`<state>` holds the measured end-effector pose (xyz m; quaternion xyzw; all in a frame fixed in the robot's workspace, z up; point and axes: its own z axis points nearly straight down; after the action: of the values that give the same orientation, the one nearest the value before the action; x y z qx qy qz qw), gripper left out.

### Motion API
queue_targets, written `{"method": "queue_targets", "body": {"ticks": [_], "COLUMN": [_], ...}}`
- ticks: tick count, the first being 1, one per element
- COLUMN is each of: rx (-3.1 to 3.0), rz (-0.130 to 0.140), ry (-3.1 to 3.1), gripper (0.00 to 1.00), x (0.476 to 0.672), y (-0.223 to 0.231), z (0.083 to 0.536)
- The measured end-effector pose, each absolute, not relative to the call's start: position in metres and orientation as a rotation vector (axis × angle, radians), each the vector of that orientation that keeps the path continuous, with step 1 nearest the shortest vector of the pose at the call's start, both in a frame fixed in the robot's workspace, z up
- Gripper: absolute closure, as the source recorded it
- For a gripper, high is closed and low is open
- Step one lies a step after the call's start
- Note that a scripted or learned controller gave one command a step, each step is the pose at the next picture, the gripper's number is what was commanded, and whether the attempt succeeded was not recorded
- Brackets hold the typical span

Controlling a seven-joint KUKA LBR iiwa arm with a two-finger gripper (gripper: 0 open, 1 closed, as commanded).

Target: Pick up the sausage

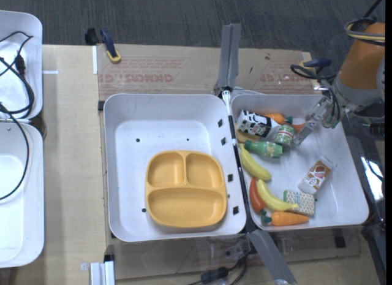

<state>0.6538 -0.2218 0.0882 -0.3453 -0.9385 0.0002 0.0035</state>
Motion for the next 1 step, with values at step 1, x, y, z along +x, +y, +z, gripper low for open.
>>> {"method": "queue_targets", "body": {"ticks": [1], "rx": [-1.088], "rz": [-0.001], "ry": [-2.945], "gripper": [1.0], "x": [0.6549], "y": [-0.2225], "z": [0.0951]}}
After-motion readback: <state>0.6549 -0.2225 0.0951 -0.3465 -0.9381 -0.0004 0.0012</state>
